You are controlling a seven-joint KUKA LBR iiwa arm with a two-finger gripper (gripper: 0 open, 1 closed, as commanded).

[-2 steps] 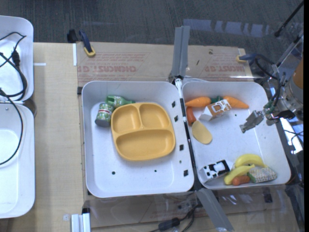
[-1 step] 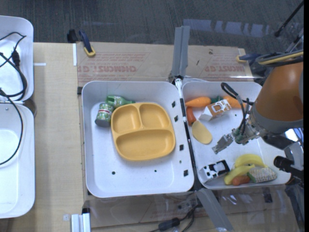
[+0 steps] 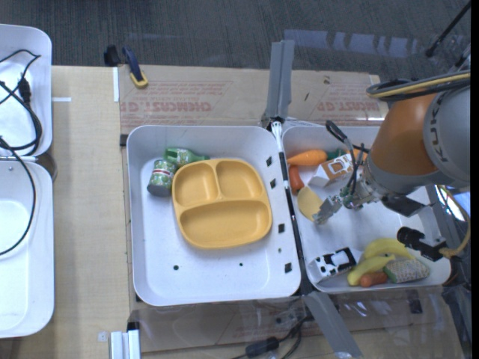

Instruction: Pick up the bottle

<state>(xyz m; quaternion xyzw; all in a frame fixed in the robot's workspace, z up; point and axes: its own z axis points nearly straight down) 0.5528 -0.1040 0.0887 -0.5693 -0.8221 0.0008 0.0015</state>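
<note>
Gripper (image 3: 327, 212) hangs low in the right bin (image 3: 430, 279), beside a pale yellow wedge (image 3: 307, 200); its state I cannot tell; the bottle (image 3: 160, 176) lies in the left bin (image 3: 217, 279), touching the yellow divided plate (image 3: 221, 203), well apart.

Reading from above now: the brown cardboard sheet (image 3: 224, 96) under my two bins carries red print, upside down from here. Along its left stretch I make out "CHEMCNZI", with "GE" just beside it at the left end. Smaller red lines sit under that, too fine to read. More red print shows on the right stretch behind my arm, blurred. The green bottle (image 3: 161, 176) in the left bin wears a label, unreadable. The small orange-and-white carton (image 3: 338, 168) in the right bin has markings, illegible too.
</note>
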